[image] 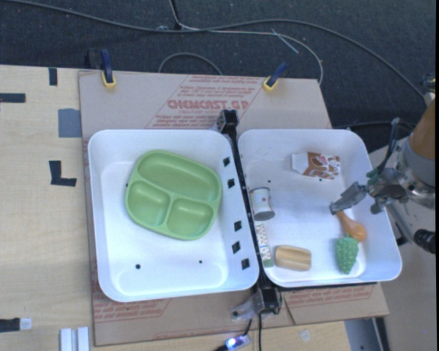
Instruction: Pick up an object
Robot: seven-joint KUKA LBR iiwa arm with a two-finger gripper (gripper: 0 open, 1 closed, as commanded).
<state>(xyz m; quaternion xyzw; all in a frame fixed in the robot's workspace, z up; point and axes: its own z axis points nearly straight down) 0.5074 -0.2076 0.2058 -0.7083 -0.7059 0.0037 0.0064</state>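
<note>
Two white bins side by side, six loose items total: one in the left bin [102,269], five in the right bin [278,145]. Nearest row of the right bin: one tan bread-roll-shaped piece [293,257] lying flat close to the divider, one knobbly green piece [346,254] like a broccoli floret or grape bunch just beside it toward the right wall. Just above the green piece, one orange carrot-shaped piece [350,227], lying at a slant, its upper end under the gripper [357,194]. Gripper sits at the right bin's right side, dark fingers spread apart, nothing visibly between them; arm comes in over the right rim. Mid bin, against the divider: one small grey can [262,204] on its side. Far end of the right bin: one white-and-brown packet [316,164], flat, well apart from the can. Left bin: one green three-compartment plate [174,194], nothing in its compartments, sitting in the far half of the bin toward the divider. Beyond the bins: brown cardboard sheet [205,101] under both, two clamps at its far edge, one with yellow tip [107,70], one blue-and-yellow [276,74]
</note>
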